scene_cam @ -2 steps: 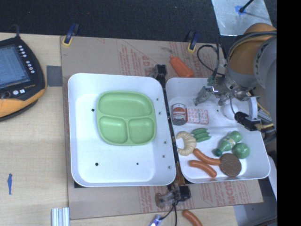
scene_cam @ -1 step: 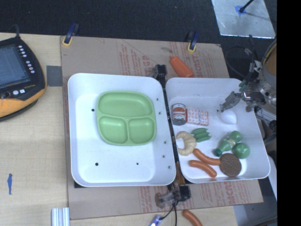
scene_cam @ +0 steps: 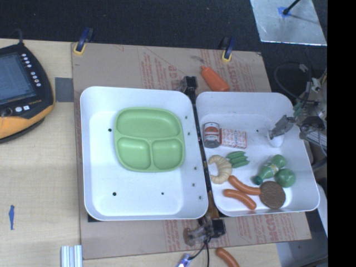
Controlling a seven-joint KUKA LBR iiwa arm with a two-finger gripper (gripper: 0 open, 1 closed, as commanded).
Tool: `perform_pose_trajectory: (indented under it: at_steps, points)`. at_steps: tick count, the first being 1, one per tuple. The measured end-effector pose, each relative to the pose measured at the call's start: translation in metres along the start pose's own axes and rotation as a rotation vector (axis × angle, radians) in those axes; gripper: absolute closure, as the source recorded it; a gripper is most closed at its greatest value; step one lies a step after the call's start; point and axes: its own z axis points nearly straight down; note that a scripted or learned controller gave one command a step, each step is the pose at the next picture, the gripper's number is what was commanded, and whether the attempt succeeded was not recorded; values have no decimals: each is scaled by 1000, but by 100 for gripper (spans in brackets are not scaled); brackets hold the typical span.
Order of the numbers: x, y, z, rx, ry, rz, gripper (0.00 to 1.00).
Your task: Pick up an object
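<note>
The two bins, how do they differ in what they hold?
The left bin holds one thing, a green divided plate; the right bin holds many small toy foods, among them a can, sausages and a croissant. The pincer hangs over the right bin, not the left bin. Both are shallow, white and side by side.

The arm [scene_cam: 314, 113] is cut off at the right, so little more than its wrist shows, and the gripper [scene_cam: 280, 128] over the right bin [scene_cam: 253, 104] is too small and dim to tell how its fingers stand. At the left edge the orange-rimmed tablet [scene_cam: 19, 93] is cut off. An orange sausage [scene_cam: 228, 256] on the near side runs off the bottom edge.
</note>
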Motion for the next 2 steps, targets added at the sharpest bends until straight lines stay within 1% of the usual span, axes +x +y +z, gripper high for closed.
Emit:
perform_pose_trajectory:
  at_steps: [1,2]
  points:
    - [0,-19,45,-1,-2,-3,0]
    - [0,-66,110,-1,-1,-2,0]
